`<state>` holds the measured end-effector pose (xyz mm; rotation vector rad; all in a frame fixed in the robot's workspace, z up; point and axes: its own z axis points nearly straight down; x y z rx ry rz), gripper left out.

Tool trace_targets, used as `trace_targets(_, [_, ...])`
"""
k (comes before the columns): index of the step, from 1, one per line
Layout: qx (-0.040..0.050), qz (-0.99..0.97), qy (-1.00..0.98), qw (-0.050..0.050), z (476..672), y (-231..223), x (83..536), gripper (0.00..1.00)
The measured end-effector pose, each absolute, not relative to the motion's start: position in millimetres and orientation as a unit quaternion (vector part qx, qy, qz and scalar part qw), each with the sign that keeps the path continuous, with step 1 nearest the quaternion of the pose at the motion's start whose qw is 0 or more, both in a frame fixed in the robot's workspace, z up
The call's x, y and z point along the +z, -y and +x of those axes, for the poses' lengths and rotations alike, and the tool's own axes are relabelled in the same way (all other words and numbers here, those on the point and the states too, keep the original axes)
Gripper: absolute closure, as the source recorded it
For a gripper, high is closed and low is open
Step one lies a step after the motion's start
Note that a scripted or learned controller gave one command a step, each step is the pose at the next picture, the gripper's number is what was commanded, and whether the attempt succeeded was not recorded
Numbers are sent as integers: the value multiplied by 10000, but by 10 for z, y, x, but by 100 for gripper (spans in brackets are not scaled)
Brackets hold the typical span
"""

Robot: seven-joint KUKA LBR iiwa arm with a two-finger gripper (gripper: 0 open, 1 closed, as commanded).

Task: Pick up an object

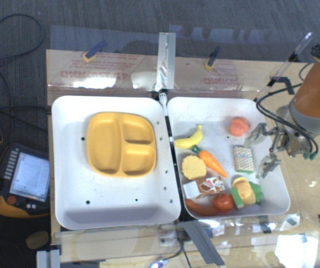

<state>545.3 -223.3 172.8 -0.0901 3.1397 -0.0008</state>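
Observation:
The right bin (271,201) holds several toy foods: a yellow banana (189,139), an orange carrot (211,162), a reddish-orange ball (239,126), a speckled rectangular packet (243,158), a round yellow piece (193,167), a small brown-and-white carton (207,186), a red tomato (224,202) and a green-and-yellow piece (245,192). My gripper (262,148) hangs over the bin's right side, just right of the packet and below the ball. It is open, one finger near the ball and the other near the bin's right wall, with nothing between them.
A yellow divided tray (120,144) lies in the left bin (70,200). A ridge (170,149) separates the two bins. A brown sausage (200,208) lies at the right bin's front edge. Cables (271,94) trail by the arm at the right.

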Motion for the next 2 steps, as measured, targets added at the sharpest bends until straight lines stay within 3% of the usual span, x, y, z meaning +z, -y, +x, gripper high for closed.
trace_targets(1, [-3,-1668,-9860,20,5766,2218,2626,0])
trace_targets(2, [-5,-1667,-9860,40,5781,2209,2725,100])
